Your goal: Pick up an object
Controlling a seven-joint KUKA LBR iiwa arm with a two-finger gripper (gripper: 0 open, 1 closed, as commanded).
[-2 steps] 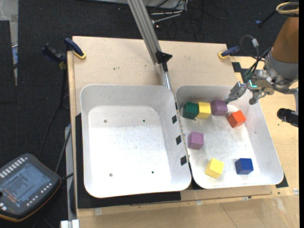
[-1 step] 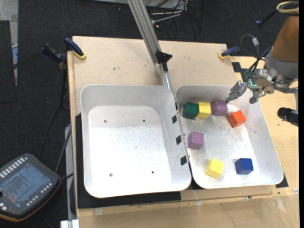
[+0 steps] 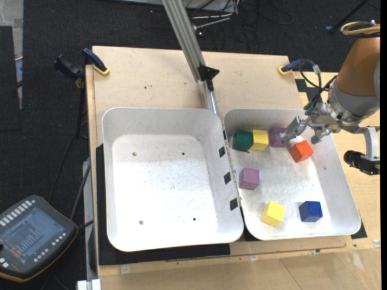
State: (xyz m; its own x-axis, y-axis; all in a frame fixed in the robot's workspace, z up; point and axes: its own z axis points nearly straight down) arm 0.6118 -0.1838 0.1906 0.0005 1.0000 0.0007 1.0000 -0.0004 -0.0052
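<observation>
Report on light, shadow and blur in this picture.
Camera view: even overhead light, soft short shadows beside the blocks such as the blue block; no strong glare on the left bin; the gripper looks slightly blurred; the floor behind stays dark.

Two white bins [image 3: 163, 180]. Seven cubes: two yellow [image 3: 260, 139] [image 3: 273, 212], two purple [image 3: 249, 178] [image 3: 277, 136], one green [image 3: 242, 141], one orange [image 3: 300, 151], one blue [image 3: 310, 211].
</observation>
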